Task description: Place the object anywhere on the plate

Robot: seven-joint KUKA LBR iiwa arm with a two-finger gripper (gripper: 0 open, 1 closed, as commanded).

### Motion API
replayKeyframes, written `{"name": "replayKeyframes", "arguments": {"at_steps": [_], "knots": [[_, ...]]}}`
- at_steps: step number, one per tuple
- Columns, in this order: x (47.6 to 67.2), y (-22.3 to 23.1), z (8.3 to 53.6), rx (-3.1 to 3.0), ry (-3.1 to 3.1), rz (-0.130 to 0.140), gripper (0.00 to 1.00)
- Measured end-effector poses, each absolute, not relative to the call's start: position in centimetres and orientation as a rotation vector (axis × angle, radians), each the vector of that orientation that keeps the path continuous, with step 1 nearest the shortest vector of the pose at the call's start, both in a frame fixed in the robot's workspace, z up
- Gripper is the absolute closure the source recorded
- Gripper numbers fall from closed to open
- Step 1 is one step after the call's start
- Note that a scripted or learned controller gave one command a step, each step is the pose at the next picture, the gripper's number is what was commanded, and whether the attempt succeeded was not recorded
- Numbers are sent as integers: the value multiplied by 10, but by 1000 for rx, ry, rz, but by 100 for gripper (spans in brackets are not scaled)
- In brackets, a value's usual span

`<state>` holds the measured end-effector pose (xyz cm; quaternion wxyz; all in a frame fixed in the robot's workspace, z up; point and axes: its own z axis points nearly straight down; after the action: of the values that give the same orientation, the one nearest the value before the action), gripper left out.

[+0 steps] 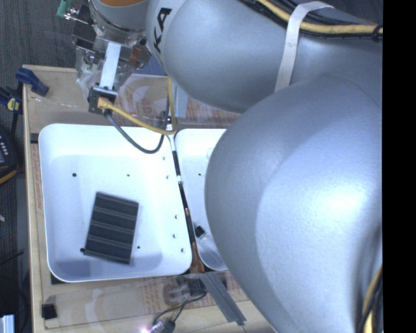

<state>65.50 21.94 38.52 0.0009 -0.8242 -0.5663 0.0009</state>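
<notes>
Arm [286,162] comes in from the right, and its grey bulk covers the right side and top of the view, hanging over most of the right bin [195,146]. Orange band [120,3] sits at the top edge, and the wrist points down and left from there. Gripper [91,65] hangs over the bench [58,94], just past the far rim of the left bin [45,195] and near its far-left corner. It is clear of the bin floor and nothing is seen in it. Jaws are lost in clutter, so I cannot tell whether they are apart or together. Slab [112,227], black and ribbed, lies flat in the left bin's near half, left of centre, tilted slightly and well apart from the gripper. Only a strip of the right bin shows along the divider, with a small dark bit [199,231] and a grey curved edge [209,252] at its near-left corner, cut off by the arm; plate or not, cannot tell. Blue clamp [29,78] sits at the bench's far-left corner. Loose wires [170,296] lie on the near bench strip.
</notes>
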Motion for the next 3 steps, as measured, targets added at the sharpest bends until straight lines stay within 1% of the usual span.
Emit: {"name": "replayKeyframes", "arguments": {"at_steps": [1,2,3], "knots": [[585,174,443,-1897,-2500,3,100],[648,197,379,-2073,-2359,5,100],[565,176,384,-1713,-2630,4,100]]}}
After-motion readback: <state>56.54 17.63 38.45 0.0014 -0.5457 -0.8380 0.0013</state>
